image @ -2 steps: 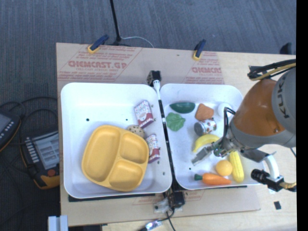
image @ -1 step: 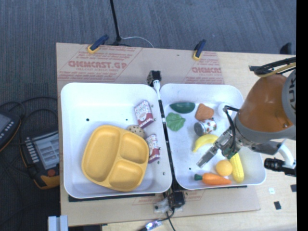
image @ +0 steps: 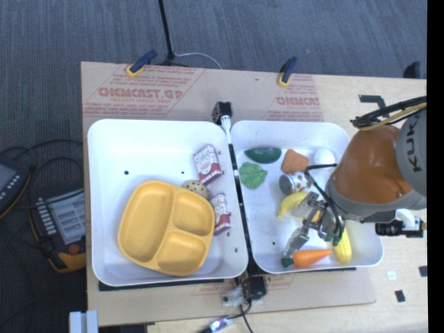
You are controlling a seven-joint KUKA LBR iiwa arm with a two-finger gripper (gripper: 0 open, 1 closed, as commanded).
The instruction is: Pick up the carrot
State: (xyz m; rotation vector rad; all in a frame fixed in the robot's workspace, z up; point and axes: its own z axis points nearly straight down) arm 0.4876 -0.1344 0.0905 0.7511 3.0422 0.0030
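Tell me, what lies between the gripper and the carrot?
Nothing: in the camera view, the gripper hangs just above the carrot, with bare white bin floor between.

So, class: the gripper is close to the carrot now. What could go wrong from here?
1. The carrot lies against the bin's front wall, so the gripper may strike the wall.
2. The corn lies right beside the carrot and may get nudged or grabbed instead.
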